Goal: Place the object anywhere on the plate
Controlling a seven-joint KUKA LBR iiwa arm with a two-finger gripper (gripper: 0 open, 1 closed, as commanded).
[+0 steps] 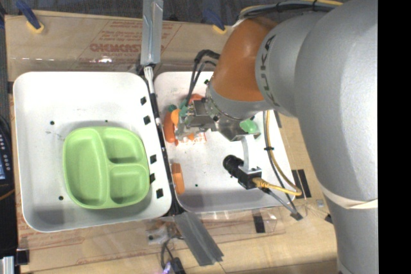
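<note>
Two orange objects (169,126) beside jaws (187,124).

green divided plate (106,168), left bin (38,93)

view: one fixed camera above the bench, looking down at a slant | near enough that both shallow white plastic bins (38,93) span left to centre of frame | bulky grey arm with orange band (308,61) enters from the right, covering the upper right
</note>
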